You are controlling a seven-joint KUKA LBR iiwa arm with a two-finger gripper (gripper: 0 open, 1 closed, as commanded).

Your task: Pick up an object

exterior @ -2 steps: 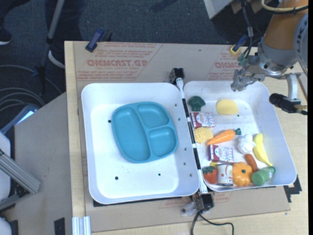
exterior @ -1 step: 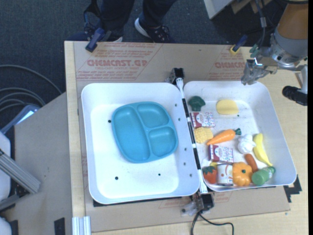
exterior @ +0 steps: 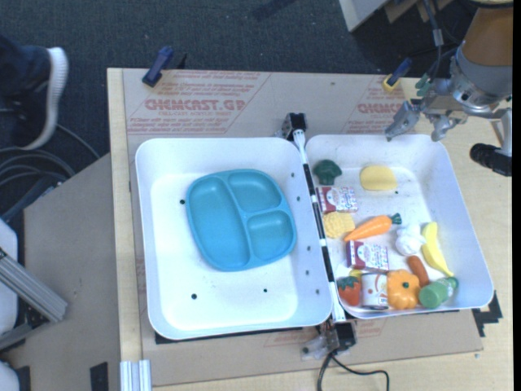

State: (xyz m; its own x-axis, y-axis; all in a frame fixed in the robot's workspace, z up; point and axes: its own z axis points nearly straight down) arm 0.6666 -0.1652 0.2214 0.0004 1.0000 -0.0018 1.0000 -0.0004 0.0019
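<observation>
Bench (exterior: 244, 96): brown board with red lettering, two white bins side by side. Left bin (exterior: 163, 300) holds a blue three-compartment tray (exterior: 240, 218), lying flat and slightly rotated. Right bin (exterior: 464, 210) holds toy food: orange carrot with green top (exterior: 370, 227) lying at a slant mid-bin, yellow lemon-like piece (exterior: 378, 178) near the far wall, yellow banana (exterior: 434, 248) along the right side, orange pumpkin (exterior: 402, 290) at the near edge, yellow corn (exterior: 339, 223), dark green broccoli (exterior: 327, 170), small red-white packets (exterior: 368, 256). Gripper (exterior: 422, 123) hangs over the far rim of the right bin, fingers spread apart, nothing between them, well apart from the food.
</observation>
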